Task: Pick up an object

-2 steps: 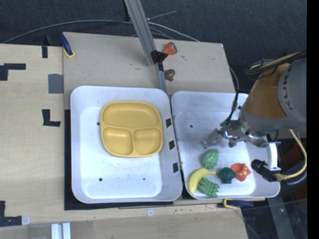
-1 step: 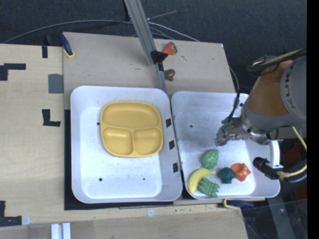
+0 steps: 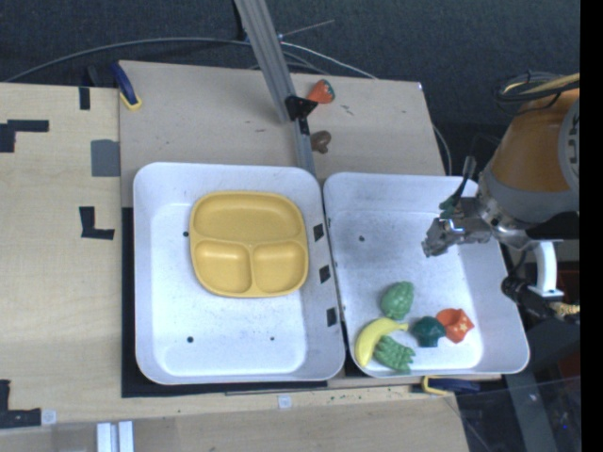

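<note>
Several small toy foods lie in the near part of the right bin [image 3: 377,205]: a green round piece [image 3: 398,298], a yellow banana [image 3: 370,336], a bright green leafy piece [image 3: 394,353], a dark teal piece [image 3: 427,330] and a red-orange piece [image 3: 456,325]. My gripper [image 3: 439,236] hangs over the right side of this bin, above and to the right of the green round piece. Nothing shows between its tips.
A yellow divided plate [image 3: 250,241] rests in the left bin [image 3: 160,281]. A grey pole [image 3: 268,45] crosses the back of the bench, with a small orange object [image 3: 321,90] beside it. The arm's orange band [image 3: 537,153] is at the right edge.
</note>
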### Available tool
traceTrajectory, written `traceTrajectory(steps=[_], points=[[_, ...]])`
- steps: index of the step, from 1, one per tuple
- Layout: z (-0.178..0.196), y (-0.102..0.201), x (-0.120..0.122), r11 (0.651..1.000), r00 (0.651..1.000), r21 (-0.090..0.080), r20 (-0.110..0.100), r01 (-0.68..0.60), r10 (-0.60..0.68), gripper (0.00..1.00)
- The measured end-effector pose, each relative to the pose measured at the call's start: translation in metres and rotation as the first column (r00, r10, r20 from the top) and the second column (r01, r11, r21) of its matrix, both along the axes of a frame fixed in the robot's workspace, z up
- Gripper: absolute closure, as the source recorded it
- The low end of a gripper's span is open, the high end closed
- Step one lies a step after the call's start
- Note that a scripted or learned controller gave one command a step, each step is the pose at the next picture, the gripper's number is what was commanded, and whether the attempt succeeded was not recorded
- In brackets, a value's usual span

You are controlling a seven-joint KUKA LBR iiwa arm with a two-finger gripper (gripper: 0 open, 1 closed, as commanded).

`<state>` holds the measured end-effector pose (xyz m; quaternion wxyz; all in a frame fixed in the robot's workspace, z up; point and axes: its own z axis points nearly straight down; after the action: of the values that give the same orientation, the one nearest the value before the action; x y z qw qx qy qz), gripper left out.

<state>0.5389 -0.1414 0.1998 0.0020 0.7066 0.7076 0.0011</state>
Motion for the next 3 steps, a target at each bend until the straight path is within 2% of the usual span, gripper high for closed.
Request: traceTrajectory(steps=[1,2,3], points=[[0.016,0.000,0.001,1.000,1.000,0.001,-0.004,0.000,0.000,1.00],[0.008,0.049,0.008,1.000,1.000,0.003,-0.006,-0.005,0.005,1.00],[0.020,0.102,0.010,1.000,1.000,0.004,-0.006,-0.006,0.006,1.00]])
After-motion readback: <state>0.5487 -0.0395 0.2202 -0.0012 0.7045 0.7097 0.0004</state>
